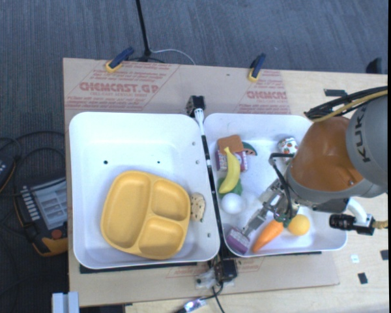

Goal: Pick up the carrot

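The carrot (268,235) lies in the right bin (326,243) toward six o'clock, not yet lifted. The gripper (272,207) hovers just above it at twelve o'clock; whether it is released or clenched, I cannot tell.

An orange carrot (268,235) lies slantwise near the right bin's front edge.

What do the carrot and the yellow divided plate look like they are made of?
Carrot: likely moulded plastic toy food, judging by its smooth, evenly saturated orange surface. Yellow divided plate: probably matte plastic, being one uniform colour with rounded moulded compartments and only a soft sheen. Neither can be confirmed from this distance.
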You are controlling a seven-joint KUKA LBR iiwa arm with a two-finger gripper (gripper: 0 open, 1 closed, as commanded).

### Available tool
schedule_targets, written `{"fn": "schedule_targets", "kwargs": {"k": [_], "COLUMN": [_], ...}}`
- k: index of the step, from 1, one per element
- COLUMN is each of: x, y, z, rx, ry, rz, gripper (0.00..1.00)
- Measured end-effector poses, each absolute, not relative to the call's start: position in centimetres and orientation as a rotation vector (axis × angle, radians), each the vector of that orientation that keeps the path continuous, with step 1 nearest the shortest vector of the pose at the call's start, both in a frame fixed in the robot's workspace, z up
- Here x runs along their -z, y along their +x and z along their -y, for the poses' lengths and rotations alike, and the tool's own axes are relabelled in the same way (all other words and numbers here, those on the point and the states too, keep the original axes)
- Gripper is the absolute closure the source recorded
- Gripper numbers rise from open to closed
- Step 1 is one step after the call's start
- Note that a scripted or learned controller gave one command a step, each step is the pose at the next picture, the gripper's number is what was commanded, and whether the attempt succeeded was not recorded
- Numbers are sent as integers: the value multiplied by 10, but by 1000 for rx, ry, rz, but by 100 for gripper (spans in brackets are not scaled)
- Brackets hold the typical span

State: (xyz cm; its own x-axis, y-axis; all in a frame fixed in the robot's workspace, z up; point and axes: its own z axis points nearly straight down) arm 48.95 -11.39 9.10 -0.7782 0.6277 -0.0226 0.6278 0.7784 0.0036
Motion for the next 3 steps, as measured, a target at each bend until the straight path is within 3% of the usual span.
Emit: {"fn": "schedule_targets", "kwargs": {"k": [1, 2, 3], "x": [-102, -135, -133], "y": [491, 485, 484], "z": [112, 148, 147], "rx": [-1, 2, 0], "ry": [1041, 1103, 1104], "rz": [-2938, -2937, -2940], "gripper": [100, 100, 0]}}
